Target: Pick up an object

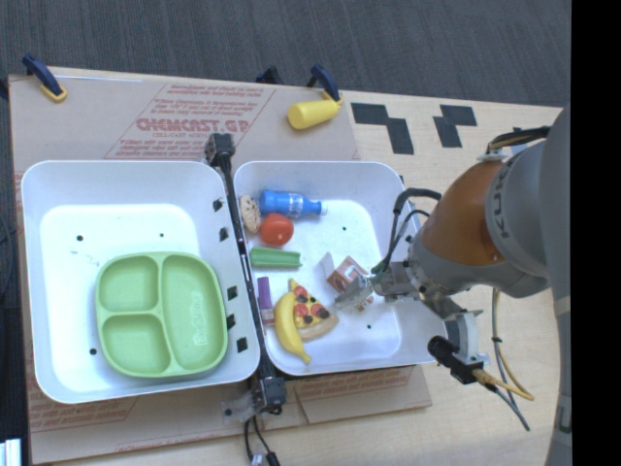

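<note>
Camera view: we find the two-finger gripper (357, 289) low in the right white bin (383, 178), touching a small brown-and-white packet (343, 274). Whether its fingers clasp the packet, we cannot tell.

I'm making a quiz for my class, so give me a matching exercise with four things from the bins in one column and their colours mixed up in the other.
Things:
1. bottle
2. tomato
3. divided plate
4. banana

Colours:
A. yellow
B. light green
C. blue
D. red

Pairs: 1-C, 2-D, 3-B, 4-A
</note>
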`<act>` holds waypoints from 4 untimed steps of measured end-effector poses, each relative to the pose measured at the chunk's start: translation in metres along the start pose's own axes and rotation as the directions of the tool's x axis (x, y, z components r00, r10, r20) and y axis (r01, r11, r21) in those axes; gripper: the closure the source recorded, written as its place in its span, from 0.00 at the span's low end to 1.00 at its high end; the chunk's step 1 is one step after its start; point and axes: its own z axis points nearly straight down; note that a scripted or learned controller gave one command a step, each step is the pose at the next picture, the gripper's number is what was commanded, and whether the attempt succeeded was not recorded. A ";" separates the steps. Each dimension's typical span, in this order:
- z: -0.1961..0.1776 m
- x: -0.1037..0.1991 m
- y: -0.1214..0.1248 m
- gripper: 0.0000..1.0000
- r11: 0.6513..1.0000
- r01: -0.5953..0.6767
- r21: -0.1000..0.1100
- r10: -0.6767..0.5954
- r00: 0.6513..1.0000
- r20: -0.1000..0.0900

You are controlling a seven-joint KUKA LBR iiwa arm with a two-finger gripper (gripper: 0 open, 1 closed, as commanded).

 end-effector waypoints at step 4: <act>-0.001 0.068 0.122 0.00 1.000 0.003 0.001 -0.003 1.000 0.001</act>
